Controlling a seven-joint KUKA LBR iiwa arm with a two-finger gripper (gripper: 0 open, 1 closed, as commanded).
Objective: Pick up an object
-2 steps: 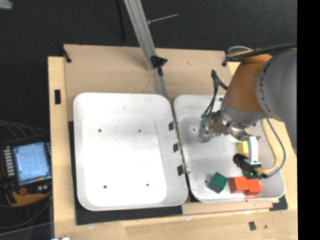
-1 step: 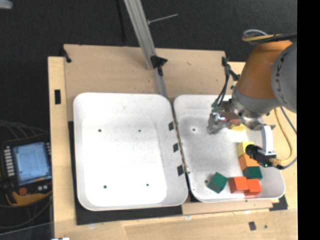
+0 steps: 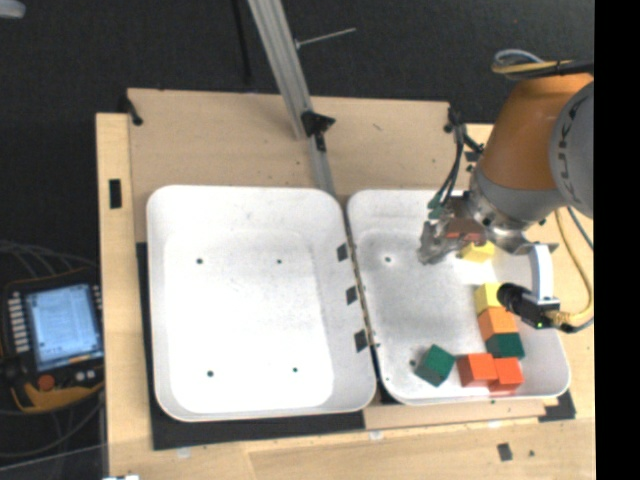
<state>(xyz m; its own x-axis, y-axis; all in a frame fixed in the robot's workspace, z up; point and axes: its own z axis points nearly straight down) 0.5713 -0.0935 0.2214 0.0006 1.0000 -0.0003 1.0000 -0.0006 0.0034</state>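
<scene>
At the far left a handheld pendant with a lit screen (image 3: 60, 328) lies off the surface (image 3: 250, 148). On the surface sit two shallow white bins side by side. The left bin (image 3: 165, 268) has bare speckled floor. A grey metal post (image 3: 285, 63) slants down to the seam between the bins. The right bin (image 3: 400, 308) holds the blocks: a dark green cube (image 3: 435, 365) near its front wall, then an orange block (image 3: 490, 370), a smaller green block (image 3: 506, 345), another orange block (image 3: 495, 322) and a yellow block (image 3: 487, 297) along the right side. The claw (image 3: 440, 240) hangs over the bin's back part beside a yellow piece (image 3: 478, 252); whether it is spread or pinching cannot be told.
</scene>
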